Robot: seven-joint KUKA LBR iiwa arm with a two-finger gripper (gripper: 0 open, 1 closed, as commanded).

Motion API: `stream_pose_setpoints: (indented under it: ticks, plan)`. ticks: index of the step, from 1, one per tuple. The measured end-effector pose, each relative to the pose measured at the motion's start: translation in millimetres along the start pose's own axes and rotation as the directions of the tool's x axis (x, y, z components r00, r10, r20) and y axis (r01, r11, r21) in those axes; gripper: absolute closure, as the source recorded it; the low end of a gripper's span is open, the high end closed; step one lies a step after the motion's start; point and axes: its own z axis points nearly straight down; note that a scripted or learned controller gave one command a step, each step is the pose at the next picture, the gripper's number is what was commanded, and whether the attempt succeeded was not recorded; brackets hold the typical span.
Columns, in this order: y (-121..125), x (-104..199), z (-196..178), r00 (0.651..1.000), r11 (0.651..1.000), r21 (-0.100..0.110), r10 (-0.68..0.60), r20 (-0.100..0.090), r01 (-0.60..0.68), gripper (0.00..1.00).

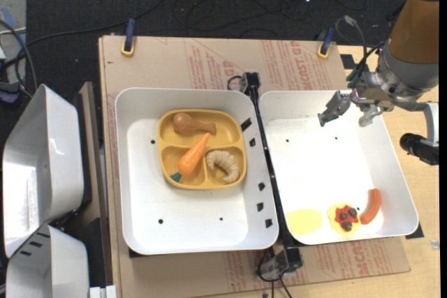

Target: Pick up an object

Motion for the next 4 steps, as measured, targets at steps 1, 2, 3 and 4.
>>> stream_pose_setpoints:
  ticks: [1, 2, 3, 4]
  plan:
    - [1.7, 0.1, -5.5, 1.0, 1.0, -0.01, -0.002, 0.001, 0.002, 0.0]
    - [2.0, 2.8, 37.8, 1.0, 1.0, -0.006, -0.001, 0.001, 0.001, 0.0]
    - [0.4, 3.8, 81.1, 1.0, 1.0, -0.006, 0.0, 0.001, 0.0, 0.0]
    - [8.6, -1.8, 131.4, 1.0, 1.0, -0.007, 0.0, 0.001, 0.0, 0.0]
